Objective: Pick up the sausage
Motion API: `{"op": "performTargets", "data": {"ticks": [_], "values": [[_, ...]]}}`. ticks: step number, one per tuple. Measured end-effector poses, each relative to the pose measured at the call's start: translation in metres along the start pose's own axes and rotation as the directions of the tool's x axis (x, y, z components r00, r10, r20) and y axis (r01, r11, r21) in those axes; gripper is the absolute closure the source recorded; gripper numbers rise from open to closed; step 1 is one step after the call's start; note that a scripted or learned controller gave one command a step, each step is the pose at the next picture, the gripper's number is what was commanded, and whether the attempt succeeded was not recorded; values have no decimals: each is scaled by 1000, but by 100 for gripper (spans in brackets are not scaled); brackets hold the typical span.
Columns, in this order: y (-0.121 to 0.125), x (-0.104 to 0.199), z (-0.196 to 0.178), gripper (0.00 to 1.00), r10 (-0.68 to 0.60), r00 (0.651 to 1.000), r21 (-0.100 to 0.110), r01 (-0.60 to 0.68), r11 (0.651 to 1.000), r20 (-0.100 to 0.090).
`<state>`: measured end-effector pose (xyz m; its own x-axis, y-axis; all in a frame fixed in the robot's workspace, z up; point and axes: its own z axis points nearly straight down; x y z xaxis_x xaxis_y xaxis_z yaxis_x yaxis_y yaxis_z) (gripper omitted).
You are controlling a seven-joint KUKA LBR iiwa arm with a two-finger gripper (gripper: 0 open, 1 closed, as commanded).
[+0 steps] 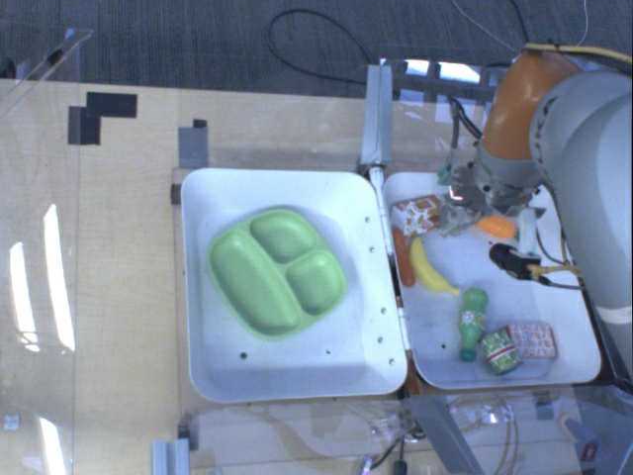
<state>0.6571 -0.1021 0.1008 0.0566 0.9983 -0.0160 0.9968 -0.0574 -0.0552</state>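
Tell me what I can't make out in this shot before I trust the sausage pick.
- Gripper: camera view, under the arm's wrist; finger state unreadable.
- Sausage: thin strip against the right bin wall beside the banana; contact unclear.
- Orange item: partly hidden by arm.

Surface (109, 295) is light wood-tone with a clear glossy sheet over it, reflections down the left side. Two shallow white bins sit directly on it, side by side, inner rims touching along a hinge-like strip. Left bin (213, 369) is larger, roughly central in the view. Right bin (584, 364) is narrower, partly covered by the arm at its far right. Two black L-shaped marks (99, 115) lie on the surface at far left, well apart from the bins. A grey metal bracket (194, 146) stands just beside the left bin's far-left corner.
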Motion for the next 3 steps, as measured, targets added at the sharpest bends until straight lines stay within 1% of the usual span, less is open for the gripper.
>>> {"op": "performTargets", "data": {"ticks": [1,2,3], "values": [[-63,-36,15,100,-178,984,-69,178,982,-2],[-63,-36,15,0,-178,984,-69,178,982,-2],[-9,-53,15,0,-40,999,-48,39,998,-15]]}}
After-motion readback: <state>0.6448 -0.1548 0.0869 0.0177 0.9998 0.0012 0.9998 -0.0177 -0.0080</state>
